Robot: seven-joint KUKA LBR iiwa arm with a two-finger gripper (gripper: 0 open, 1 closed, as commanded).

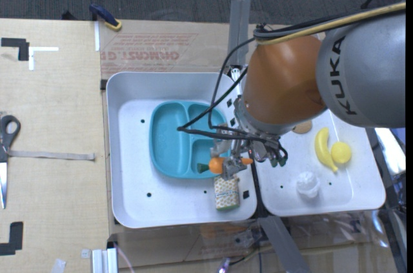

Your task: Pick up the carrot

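Right now we hover our gripper (233, 159) over the carrot (217, 165) on the teal tray (171, 136), ready to descend and clamp, though its grip state is unclear.

Arm reaching in from the right, wrist pointed down

The grey arm (368, 65) comes in from the right, and the orange band (284, 81) sits right above the wrist, blocking most of what's below. The gripper (230, 162) pokes out just under it, wrapped in black cables. Something orange sits right at the fingertips, but honestly can't tell how the fingers are set from this angle.
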